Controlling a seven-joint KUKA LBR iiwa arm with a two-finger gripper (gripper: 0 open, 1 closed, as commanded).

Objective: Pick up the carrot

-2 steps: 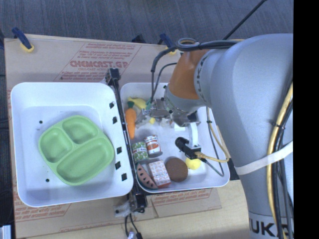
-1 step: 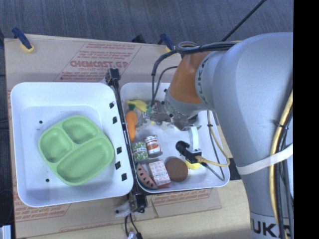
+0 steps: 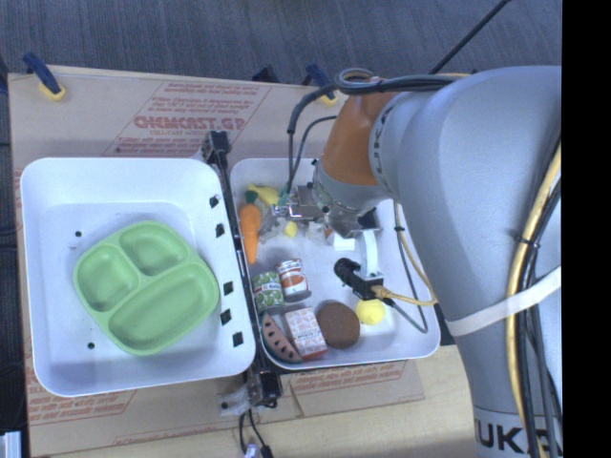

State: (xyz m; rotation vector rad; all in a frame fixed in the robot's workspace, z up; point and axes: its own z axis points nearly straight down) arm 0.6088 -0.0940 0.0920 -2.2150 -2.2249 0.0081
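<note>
One green divided plate [image 3: 146,285] sits in the left bin [image 3: 38,256]. Right of it, one carrot [image 3: 249,231] lies lengthwise against the right bin's left wall. It looks light, stiff and smooth, best pinched across its thick middle. The gripper [image 3: 304,210] hovers just right of the carrot; whether it is apart or together cannot be told.

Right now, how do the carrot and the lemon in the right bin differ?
The carrot is orange, long and tapered; the lemon is yellow and rounded. The carrot lies along the right bin's left wall, its length running up and down the view; the lemon sits near the bin's right side, lower in the view, beside a black part. The carrot looks the longer of the two. Both lie loose in that bin, apart from each other.
</note>
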